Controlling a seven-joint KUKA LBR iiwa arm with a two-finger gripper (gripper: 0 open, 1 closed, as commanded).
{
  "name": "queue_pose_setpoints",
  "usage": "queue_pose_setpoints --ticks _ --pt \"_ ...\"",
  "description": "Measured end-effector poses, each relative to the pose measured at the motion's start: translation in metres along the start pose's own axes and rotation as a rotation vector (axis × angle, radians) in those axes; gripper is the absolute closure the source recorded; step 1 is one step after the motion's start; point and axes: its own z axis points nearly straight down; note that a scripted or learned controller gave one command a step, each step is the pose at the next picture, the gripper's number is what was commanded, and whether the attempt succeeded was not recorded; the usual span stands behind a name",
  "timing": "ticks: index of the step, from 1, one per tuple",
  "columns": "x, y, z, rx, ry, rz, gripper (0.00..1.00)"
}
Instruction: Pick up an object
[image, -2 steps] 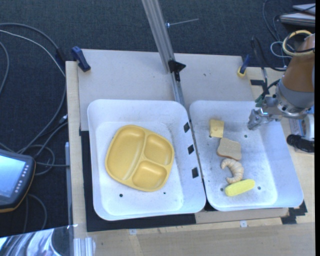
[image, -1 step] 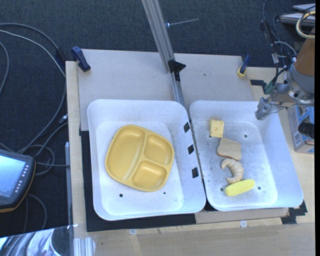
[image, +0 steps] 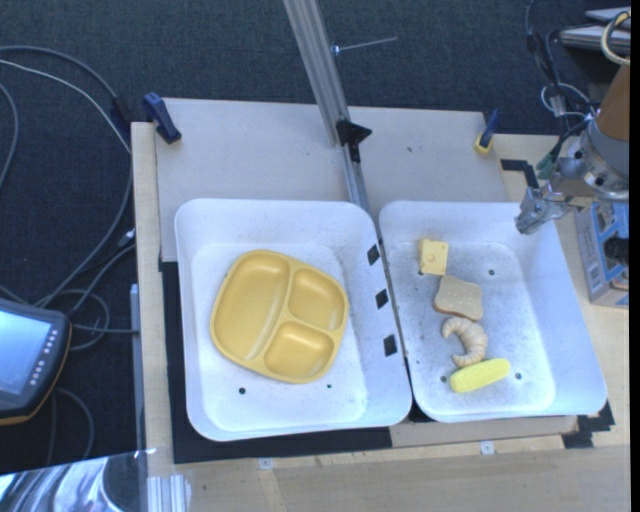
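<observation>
No words or numbers are showing clearly enough to read anywhere. A blue box (image: 603, 255) is sitting at the right edge with some print on it (too small and blurry to make out). A screen (image: 25, 358) is glowing at the left, unreadable.

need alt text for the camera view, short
Seen from above, two white bins sit side by side: the left bin holds a yellow divided plate, the right bin a cheese cube, bread slice, shrimp and corn cob. The gripper hangs over the right bin's upper right corner, holding nothing.
</observation>
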Motion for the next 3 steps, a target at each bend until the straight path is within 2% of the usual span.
queue_pose_setpoints --ticks 3 --pt "0.153 0.01 -0.021 0.005 0.004 -0.005 1.0"
